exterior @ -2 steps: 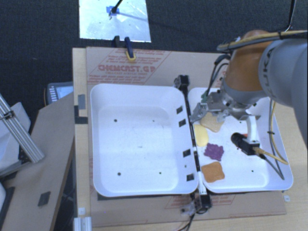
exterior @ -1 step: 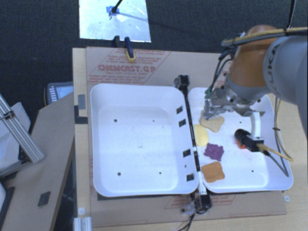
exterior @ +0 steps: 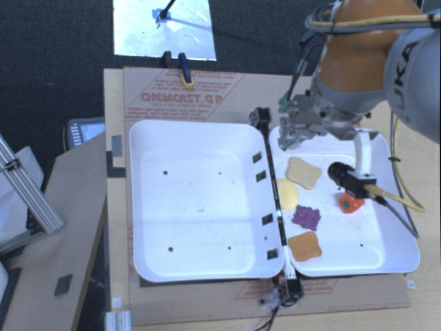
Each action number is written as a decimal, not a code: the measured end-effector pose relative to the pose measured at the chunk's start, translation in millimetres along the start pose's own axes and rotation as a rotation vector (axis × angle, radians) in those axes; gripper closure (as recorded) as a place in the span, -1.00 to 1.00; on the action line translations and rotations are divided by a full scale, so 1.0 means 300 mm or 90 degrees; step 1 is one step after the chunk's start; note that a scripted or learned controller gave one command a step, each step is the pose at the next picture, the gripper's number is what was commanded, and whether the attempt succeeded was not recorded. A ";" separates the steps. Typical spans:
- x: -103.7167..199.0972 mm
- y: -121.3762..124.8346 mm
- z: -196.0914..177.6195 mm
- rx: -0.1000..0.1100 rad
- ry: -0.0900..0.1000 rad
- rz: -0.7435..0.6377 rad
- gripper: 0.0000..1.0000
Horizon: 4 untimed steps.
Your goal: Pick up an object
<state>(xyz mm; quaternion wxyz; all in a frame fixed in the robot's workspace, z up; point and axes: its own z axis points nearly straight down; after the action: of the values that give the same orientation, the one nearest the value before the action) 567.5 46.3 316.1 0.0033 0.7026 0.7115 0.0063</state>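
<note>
Right bin (exterior: 396,250): tan piece (exterior: 304,173) at 12 o'clock, yellow piece (exterior: 287,195), purple cluster (exterior: 306,217), orange piece (exterior: 305,246) at 6, red-orange item (exterior: 351,203). Gripper (exterior: 295,135) finger state: can't tell, blurred.

left bin (exterior: 200,198) bare, toys (exterior: 305,218) crowding right bin (exterior: 386,254)

"CHEMCAST. G P" in red on cardboard sheet (exterior: 186,92), "UKA" on grey arm (exterior: 413,64)

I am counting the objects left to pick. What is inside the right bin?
The right bin holds a beige piece, a yellow piece, a purple piece, an orange-brown piece and a small red-orange object. The arm covers the bin's far part, so anything there is hidden.
</note>
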 end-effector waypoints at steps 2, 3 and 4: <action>0.221 -0.244 -0.343 0.003 0.000 0.004 1.00; 0.397 -0.259 -0.509 0.004 0.000 0.002 1.00; 0.492 -0.254 -0.745 0.003 0.000 0.003 1.00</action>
<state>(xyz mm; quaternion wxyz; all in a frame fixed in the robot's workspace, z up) 486.5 192.1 539.2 0.0015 0.7044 0.7097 0.0049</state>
